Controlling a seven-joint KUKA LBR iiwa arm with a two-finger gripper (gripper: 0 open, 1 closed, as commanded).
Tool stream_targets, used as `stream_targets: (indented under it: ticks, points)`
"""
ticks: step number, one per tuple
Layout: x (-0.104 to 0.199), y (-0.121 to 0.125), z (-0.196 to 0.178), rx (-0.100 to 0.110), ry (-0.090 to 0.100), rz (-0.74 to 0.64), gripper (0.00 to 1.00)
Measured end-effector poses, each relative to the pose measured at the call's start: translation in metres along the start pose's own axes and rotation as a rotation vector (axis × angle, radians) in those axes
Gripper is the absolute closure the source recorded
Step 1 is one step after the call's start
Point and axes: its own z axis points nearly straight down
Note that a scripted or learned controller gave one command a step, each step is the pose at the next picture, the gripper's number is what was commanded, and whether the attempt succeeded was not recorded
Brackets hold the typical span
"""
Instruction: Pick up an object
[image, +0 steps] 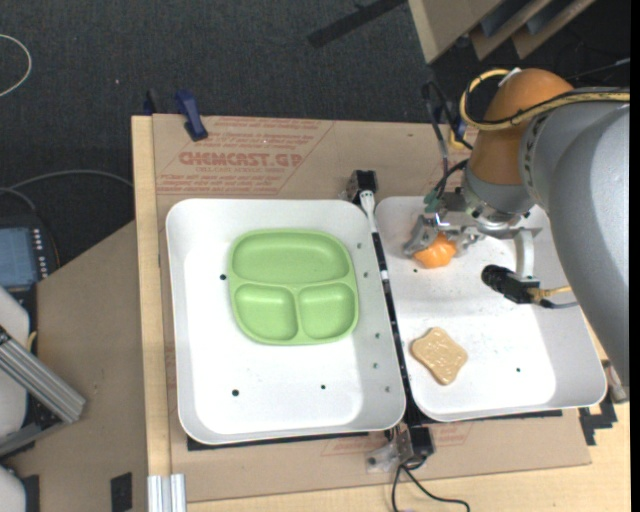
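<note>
My gripper (432, 238) is low over the far left part of the right bin (520, 345). A small orange round object (437, 255) lies directly beneath it and touches its tip; the gripper's body hides the object's top. A tan, square, waffle-like piece (440, 355) rests on the bin floor nearer the front, well apart from the gripper.
A green three-compartment plate (293, 285) lies in the left bin (190, 330). The bins stand on a cardboard sheet (240, 155) with a blue clip (190, 115) at its far edge. The grey arm covers the right bin's far right corner.
</note>
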Motion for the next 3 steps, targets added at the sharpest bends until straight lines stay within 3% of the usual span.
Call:
stream_targets:
  ticks: [1, 2, 3]
  points:
    - [0.072, 0.006, -0.108, -0.034, 0.004, -0.002, 1.0]
    - [0.066, 0.005, -0.101, -0.024, 0.002, 0.003, 1.0]
    - [0.067, 0.005, -0.112, -0.028, 0.001, 0.002, 1.0]
